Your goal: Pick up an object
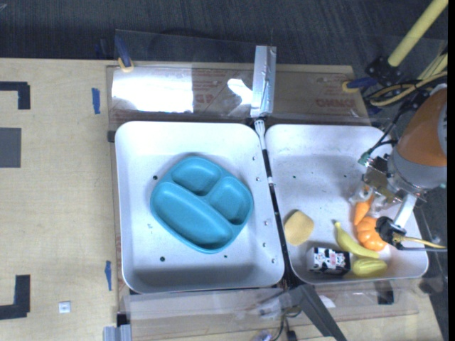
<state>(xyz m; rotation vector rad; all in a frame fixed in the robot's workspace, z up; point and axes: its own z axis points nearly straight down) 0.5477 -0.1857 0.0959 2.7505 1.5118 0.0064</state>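
From my camera above the bench I see two white bins side by side. The left bin (135, 155) holds a blue plate (201, 202) with three sections. It sits near the middle of that bin, a bit tilted.

The right bin (313, 155) has the small toys, all bunched along its near edge and near right corner. A pale yellow chip-like piece (298, 226) lies by the bin's left wall. Just to its right is a small black and white toy (329, 260), close to the near edge. A yellow banana (346, 239) lies slanted beside it. An orange carrot-like toy (365, 226) stands next to the banana, touching it. A yellow-green piece (368, 266) lies at the near edge, under the banana's end.

My gripper (384, 203) is at the right side of this bin, low over the orange toy. I cannot tell how wide it is, or whether it has hold of anything.
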